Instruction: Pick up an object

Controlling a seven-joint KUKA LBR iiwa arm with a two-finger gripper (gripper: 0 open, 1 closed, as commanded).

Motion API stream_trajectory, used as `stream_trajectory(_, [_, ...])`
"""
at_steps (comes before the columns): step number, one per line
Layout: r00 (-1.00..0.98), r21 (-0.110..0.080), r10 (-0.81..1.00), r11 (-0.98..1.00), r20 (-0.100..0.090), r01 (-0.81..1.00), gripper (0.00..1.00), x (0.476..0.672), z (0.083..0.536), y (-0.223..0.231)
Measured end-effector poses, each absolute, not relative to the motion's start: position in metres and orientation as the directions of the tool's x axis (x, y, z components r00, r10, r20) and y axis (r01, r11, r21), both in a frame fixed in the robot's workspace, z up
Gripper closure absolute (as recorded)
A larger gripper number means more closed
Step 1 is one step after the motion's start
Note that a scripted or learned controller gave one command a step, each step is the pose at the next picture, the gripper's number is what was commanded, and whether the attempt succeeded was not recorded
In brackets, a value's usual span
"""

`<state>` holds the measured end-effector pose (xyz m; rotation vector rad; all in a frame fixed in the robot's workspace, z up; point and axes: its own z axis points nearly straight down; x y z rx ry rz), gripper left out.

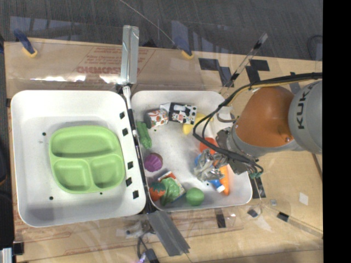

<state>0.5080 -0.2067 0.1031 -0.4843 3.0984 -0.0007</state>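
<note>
On the grey arm, at the right, dark letters run sideways along its casing and read "KU"; the rest of the word is cut off. Behind the left bin, a clear sheet on the tabletop carries faded red print, several lines long, too blurred and washed out to read.

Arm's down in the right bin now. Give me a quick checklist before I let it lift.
1. Gripper inside right bin: ok.
2. Object visibly between fingers: cannot tell; cables and wrist hide them.
3. Target singled out: not ok; orange toy and other pieces crowd the gripper.
4. Neighbours clear of lift path: ok for green ball and purple ball, both apart from the gripper.
5. Left bin ready for drop: ok; green tray lies flat.
</note>
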Motion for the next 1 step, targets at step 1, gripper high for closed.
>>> stream_trajectory(1, [-0.975, -0.011, -0.224, 0.975, -0.016, -0.224, 1.00, 0.5038, 0.2531, -0.1964])
